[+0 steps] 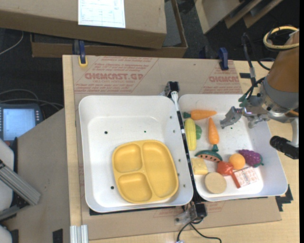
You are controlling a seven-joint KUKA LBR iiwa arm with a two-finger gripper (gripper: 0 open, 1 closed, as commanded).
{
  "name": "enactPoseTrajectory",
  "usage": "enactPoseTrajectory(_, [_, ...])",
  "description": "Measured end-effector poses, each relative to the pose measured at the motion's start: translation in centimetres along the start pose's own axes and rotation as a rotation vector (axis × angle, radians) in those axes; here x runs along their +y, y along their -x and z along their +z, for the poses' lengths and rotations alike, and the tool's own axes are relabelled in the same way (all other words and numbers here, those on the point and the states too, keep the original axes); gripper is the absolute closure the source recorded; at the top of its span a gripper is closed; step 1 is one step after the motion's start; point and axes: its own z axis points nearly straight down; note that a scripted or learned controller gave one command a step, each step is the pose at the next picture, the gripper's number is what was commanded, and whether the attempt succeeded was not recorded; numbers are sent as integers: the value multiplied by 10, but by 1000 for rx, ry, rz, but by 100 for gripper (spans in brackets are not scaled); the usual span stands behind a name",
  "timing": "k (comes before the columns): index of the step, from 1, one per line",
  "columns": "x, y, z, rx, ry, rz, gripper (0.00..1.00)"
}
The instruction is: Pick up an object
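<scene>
Overhead, tool [236, 117] above right bin [270, 190], beside carrot [213, 133].

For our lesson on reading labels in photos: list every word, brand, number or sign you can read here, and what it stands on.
"CHEMCAST GP", red, repeated: on the brown board under the bins.
White sheet on the cardboard box: print too small to read.
Red-and-white packet in the right bin: label blurred.
Screen at left: unreadable.

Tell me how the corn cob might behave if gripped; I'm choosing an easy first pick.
The corn cob looks rounded and long, so it may roll sideways if nudged. Its surface appears smooth, moulded plastic, so the fingers could slip unless they close across its width. It lies against the right bin's wall, which probably leaves little room on that side.
</scene>
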Motion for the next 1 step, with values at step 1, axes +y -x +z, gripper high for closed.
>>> enactPoseTrajectory(1, [35, -12, 140, 2, -6, -3, 0])
